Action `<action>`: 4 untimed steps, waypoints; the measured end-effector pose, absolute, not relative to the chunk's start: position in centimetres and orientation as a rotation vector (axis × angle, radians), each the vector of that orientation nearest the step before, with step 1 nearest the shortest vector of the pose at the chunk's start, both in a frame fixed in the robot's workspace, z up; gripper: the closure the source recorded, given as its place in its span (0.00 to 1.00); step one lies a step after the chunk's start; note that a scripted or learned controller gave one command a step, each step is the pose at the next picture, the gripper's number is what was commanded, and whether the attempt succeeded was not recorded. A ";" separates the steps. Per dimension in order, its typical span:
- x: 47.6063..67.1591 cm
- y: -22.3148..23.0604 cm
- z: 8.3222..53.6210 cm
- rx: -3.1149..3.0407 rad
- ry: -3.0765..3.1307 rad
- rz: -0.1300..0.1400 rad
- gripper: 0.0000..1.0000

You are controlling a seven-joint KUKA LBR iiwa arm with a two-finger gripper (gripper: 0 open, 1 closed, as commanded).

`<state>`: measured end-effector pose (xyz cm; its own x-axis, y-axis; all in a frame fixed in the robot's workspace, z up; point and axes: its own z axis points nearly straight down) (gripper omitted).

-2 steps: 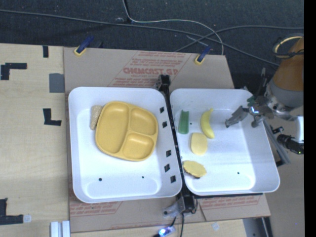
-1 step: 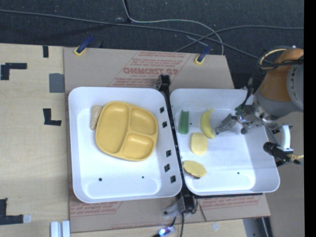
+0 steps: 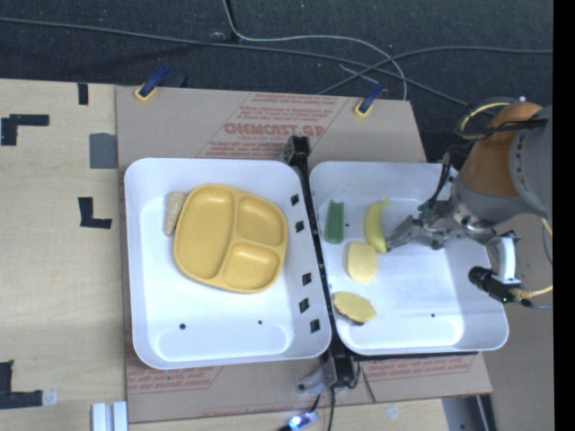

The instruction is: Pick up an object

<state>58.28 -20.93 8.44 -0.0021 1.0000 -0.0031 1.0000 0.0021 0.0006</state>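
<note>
1. White plastic, two shallow bins side by side on a sheet of brown cardboard (image 3: pixel 269 124), which lies on a pale wooden bench (image 3: pixel 54 268).
2. Left bin (image 3: pixel 148 330): a yellow divided plate (image 3: pixel 230 238) with three compartments sits in the upper middle. A tan, speckled sponge-like block (image 3: pixel 172 213) pokes out from under the plate's left edge, touching it.
3. Right bin (image 3: pixel 467 330): four items, all in its left half.
4. A green stick (image 3: pixel 334 222) lies upright near the divider between the bins.
5. A banana (image 3: pixel 375 225) lies just right of the green stick, tilted, top end leaning right.
6. A pale yellow block (image 3: pixel 362 262) sits right below the banana, touching or nearly so.
7. A yellow-brown flat piece (image 3: pixel 355 308) lies lower, near the bin's front-left corner, apart from the block.
8. The arm (image 3: pixel 503 178) reaches in from the right, over the right bin's right side.
9. The gripper (image 3: pixel 400 234) points left, low over the bin floor, tips just beside the banana's lower end. Whether the fingers are apart or together cannot be made out; nothing is seen held.
10. Black cables (image 3: pixel 305 48) run over the dark floor behind the bench.
</note>
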 end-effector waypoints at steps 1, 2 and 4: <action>58.4 -21.0 9.7 2.213 2.219 -0.001 1.00; 58.9 -20.4 14.2 2.217 2.222 0.004 1.00; 59.6 -20.6 22.2 2.217 2.221 0.003 1.00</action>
<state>59.63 -20.61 22.21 -0.0019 1.0000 -0.0006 1.0000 0.0019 0.0034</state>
